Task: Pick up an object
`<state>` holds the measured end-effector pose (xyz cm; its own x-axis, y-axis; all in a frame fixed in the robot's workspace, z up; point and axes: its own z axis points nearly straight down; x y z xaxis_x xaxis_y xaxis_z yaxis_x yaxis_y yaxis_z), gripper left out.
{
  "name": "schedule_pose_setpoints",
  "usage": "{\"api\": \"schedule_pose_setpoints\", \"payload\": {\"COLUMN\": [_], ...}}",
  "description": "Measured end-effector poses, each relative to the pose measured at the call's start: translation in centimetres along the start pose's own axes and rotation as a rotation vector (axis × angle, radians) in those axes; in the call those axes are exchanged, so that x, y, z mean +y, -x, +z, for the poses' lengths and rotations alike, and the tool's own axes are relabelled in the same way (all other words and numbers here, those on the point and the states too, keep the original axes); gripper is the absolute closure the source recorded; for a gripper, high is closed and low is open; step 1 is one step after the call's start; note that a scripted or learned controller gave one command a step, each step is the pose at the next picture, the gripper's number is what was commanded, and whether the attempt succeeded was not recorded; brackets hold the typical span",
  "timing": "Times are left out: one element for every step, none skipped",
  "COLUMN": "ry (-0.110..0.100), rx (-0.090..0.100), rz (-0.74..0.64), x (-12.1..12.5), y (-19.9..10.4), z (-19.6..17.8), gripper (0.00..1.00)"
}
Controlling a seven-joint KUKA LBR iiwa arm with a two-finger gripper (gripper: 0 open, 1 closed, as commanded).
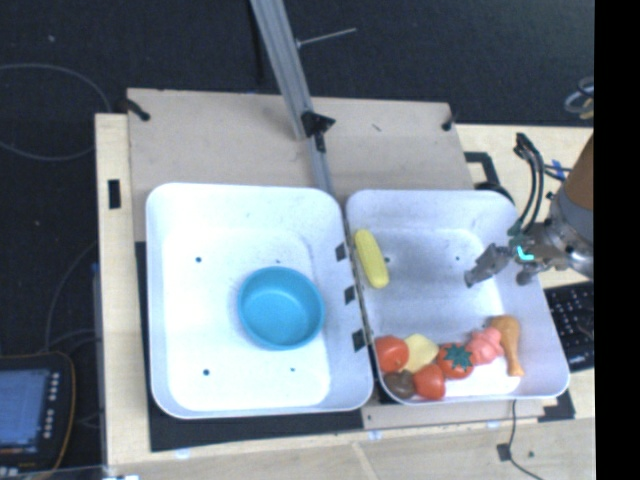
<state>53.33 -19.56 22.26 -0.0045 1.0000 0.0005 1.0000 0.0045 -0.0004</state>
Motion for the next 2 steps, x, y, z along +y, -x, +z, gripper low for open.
{"api": "schedule_pose_setpoints", "payload": {"ry": [0.002,-0.003], "rx": [-0.001,-0.002], "rz": [0.0,0.006], "x": [0.0,-0.3], "y": [0.0,0.1], "z": [-0.1,4.2], "gripper": [0.0,0.0]}}
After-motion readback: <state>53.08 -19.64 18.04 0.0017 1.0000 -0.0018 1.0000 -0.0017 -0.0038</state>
